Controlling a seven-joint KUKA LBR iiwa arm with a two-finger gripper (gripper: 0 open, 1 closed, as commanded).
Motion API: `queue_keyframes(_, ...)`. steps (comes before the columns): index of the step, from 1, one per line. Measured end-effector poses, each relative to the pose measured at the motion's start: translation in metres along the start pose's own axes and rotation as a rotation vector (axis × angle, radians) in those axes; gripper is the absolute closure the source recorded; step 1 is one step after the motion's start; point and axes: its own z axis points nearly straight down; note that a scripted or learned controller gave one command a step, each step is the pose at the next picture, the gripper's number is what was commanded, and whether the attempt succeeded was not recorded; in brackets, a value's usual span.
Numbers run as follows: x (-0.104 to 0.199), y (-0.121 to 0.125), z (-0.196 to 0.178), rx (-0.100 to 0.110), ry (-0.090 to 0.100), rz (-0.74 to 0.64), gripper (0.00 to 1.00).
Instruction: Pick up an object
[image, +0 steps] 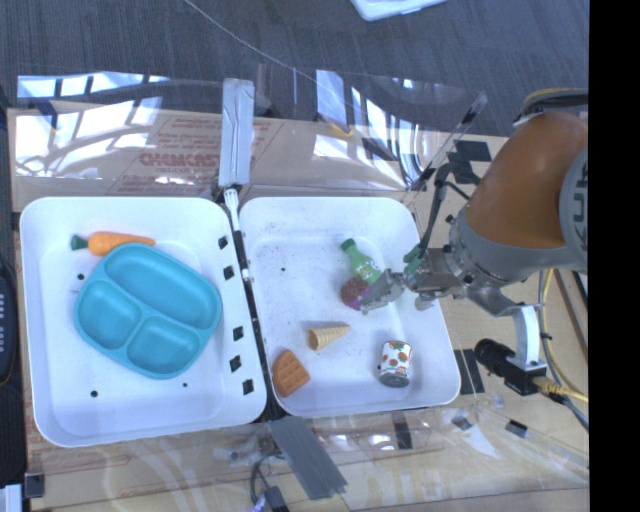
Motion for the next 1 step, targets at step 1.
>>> queue_keyframes(1, -0.0568, 0.1008, 0.1481, -0.016, -0.005, -0.09, 0.0)
